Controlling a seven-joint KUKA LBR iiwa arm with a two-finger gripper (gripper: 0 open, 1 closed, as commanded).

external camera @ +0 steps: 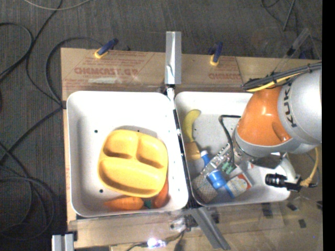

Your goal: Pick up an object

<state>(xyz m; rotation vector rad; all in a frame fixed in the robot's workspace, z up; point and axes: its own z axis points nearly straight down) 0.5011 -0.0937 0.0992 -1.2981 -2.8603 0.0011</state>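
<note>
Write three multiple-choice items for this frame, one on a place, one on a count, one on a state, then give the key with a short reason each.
1. Where does the large yellow tray lie?
A. In the left bin
B. In the right bin
C. On the floor

2. How many shallow white bins sit on the bench?
A. One
B. Two
C. Three

3. How does the yellow tray rest in relation to the orange objects near the front of its bin?
A. Well apart from them
B. Lying partly over them
C. Tucked beneath them

Key:
1 A, the tray lies within the walls of the left bin.
2 B, the left bin and the right bin stand side by side.
3 B, the tray's front edge covers part of the orange objects.
</note>
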